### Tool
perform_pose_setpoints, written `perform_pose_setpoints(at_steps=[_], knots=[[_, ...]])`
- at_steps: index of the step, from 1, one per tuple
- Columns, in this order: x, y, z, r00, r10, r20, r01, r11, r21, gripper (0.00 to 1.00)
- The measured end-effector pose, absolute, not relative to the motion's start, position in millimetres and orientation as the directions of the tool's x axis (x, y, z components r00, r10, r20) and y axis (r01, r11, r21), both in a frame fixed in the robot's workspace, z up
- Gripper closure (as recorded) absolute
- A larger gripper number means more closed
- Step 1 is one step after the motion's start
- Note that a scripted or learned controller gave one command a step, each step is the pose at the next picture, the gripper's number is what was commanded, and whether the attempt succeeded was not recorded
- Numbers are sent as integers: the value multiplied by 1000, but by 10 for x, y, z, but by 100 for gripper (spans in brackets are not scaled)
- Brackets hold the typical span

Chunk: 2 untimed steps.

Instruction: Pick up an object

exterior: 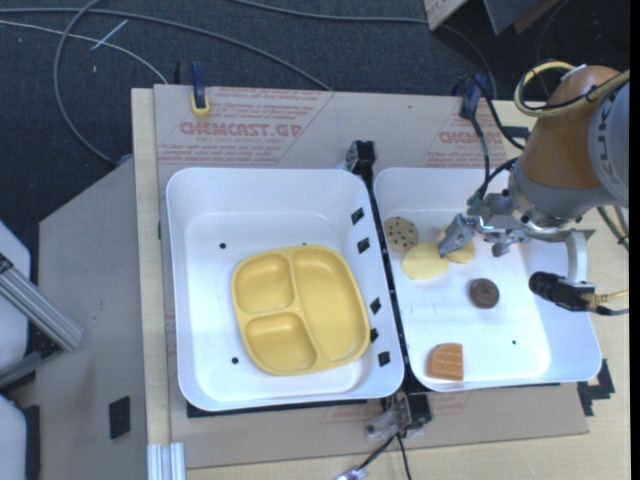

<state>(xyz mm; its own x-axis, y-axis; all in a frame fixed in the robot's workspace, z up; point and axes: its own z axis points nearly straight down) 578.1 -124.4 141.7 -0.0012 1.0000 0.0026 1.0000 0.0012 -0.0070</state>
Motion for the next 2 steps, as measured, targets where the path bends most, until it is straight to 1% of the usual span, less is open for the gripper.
perform_pose_setpoints(at_steps=[1, 2], knots=[[5775, -1238, 896, 1, 1000, 2, 1000, -1, -5, 0], [5792, -1239, 1037, 1, 1000, 1, 1000, -1, 1, 100]])
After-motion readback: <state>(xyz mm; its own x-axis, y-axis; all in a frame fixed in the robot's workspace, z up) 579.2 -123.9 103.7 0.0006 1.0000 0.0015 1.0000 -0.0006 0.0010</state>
